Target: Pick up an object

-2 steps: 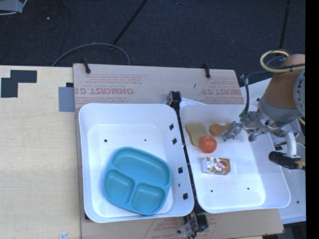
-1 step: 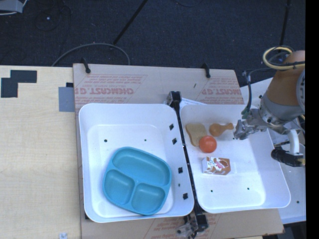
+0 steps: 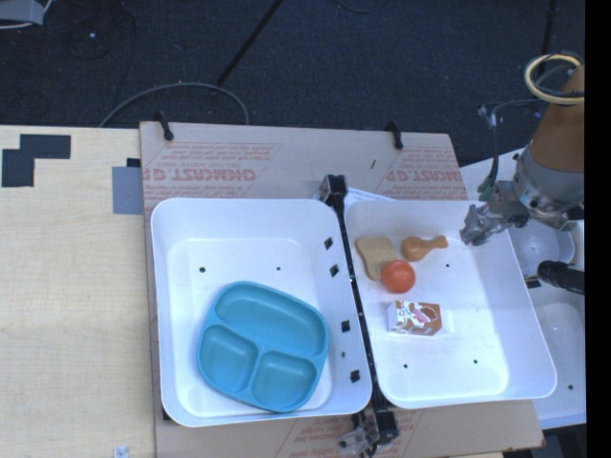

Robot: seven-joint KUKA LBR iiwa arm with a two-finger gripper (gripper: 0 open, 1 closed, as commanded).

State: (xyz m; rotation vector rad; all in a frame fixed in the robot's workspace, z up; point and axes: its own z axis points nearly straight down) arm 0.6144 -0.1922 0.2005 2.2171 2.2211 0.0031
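The right bin (image 3: 496, 375) holds a red tomato-like ball (image 3: 398, 276), a tan bread-slice toy (image 3: 376, 253), a tan drumstick-shaped toy (image 3: 423, 247) and a small printed packet (image 3: 415, 317). My gripper (image 3: 476, 228) hangs at the bin's upper right rim, off to the right of the drumstick toy and apart from every object. Nothing shows between its tips. The grey arm with its orange band (image 3: 558, 132) rises behind it at the right edge.
The left bin (image 3: 191, 227) carries a blue sectioned plate (image 3: 263, 344). Black clips (image 3: 334, 191) join the two bins along the middle divider. Cardboard (image 3: 286, 165) lies under both bins, and a wooden bench top (image 3: 67, 303) extends to the left.
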